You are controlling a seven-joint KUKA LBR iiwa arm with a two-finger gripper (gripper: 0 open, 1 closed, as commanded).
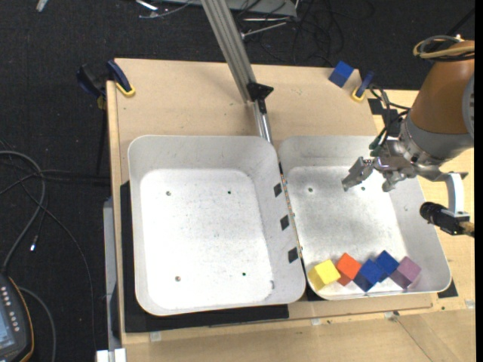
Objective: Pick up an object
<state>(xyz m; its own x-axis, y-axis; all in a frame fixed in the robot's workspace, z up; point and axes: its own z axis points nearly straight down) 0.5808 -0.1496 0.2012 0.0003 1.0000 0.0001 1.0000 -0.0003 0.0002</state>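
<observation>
- In the right bin (423, 225), up toward its far half, the gripper (371, 176) hangs with its two fingers spread apart and nothing between them; one finger reaches toward 9 o'clock, the other sits nearer the wrist.
- Along the near wall of that same bin lies a row of small blocks: a yellow block (325, 274), an orange block (348, 267), a blue block (376, 269) and a purple block (407, 271), packed side by side and touching or nearly so.
- From the gripper, the row lies at about 6 o'clock, well apart, with bare bin floor between. The orange and blue blocks sit almost straight below it; the yellow one is off toward 7 o'clock, the purple one toward 5 o'clock.
- The row's long axis runs from 9 to 3 o'clock, hugging the bin's near rim, so I judge the coming move to be a travel toward 6 o'clock and then a descent.
- The crowding is the likely snag: a finger has little room between neighbours, and the rim stands just behind them. The end blocks, yellow or purple, each have one free side and look easier to take.
- The left bin (151, 164) lies at 9 o'clock of the gripper, and a separate blue block (342, 72) rests on the table (181, 96) at 12 o'clock, outside both bins.
</observation>
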